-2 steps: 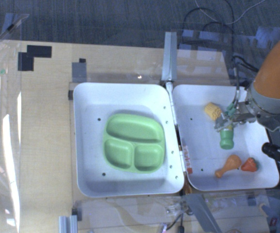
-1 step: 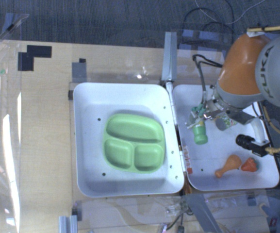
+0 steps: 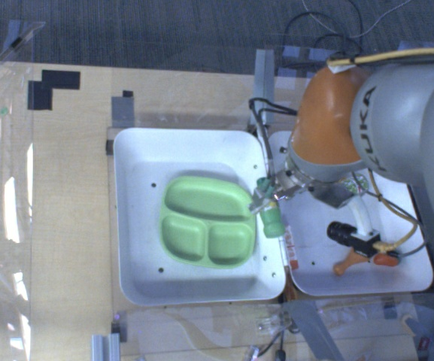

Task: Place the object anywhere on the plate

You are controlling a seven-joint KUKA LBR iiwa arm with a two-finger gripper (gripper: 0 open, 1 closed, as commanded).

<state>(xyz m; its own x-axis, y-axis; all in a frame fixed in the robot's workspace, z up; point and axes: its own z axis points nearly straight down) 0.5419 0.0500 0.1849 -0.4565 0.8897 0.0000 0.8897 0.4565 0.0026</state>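
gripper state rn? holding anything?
Gripper: cannot be told. It is at the right edge of the green plate, with a small green object right beside it.

Two bins sat side by side on the bench (image 3: 66,201): the left bin (image 3: 138,277) at frame centre, the right bin (image 3: 314,271) toward the lower right. A divided plate (image 3: 201,220) lay mid-left-bin. A small object (image 3: 272,221) sat at that bin's right rim, just beside the plate, directly below the gripper (image 3: 264,195) in the frame. Another item (image 3: 350,262) lay low in the right bin.
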